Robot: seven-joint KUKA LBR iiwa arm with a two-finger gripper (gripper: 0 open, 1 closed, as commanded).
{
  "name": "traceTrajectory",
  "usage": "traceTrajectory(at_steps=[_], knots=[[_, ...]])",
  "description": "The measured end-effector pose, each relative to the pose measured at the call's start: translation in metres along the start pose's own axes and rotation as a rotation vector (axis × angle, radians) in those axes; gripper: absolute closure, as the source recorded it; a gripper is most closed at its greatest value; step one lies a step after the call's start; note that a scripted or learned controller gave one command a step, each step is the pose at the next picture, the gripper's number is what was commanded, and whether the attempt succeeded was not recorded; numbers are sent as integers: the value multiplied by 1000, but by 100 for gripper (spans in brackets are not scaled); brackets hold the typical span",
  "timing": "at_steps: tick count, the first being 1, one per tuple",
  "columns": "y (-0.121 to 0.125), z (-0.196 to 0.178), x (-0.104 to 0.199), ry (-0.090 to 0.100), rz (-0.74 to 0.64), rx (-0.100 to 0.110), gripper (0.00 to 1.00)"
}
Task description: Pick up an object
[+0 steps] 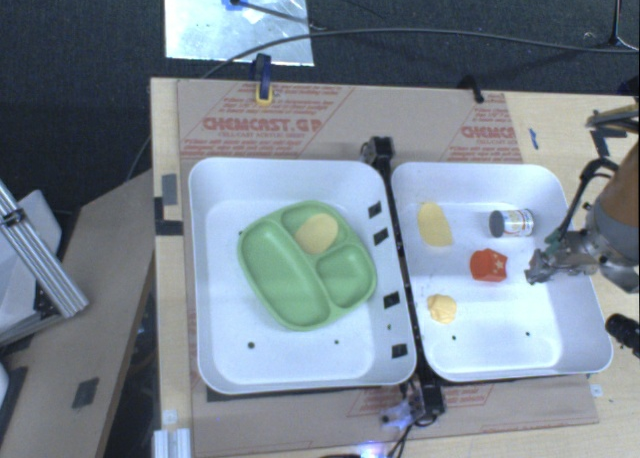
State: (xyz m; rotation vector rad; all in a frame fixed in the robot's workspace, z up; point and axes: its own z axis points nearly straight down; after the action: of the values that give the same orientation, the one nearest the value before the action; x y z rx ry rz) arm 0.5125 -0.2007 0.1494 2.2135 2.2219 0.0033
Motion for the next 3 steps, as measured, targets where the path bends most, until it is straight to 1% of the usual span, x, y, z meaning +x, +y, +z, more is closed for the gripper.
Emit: traceTrajectory(at_steps=[2,3], knots=[[8,-101,18,0,-2,-1,100],[0,-91,68,2,-4,4,100]])
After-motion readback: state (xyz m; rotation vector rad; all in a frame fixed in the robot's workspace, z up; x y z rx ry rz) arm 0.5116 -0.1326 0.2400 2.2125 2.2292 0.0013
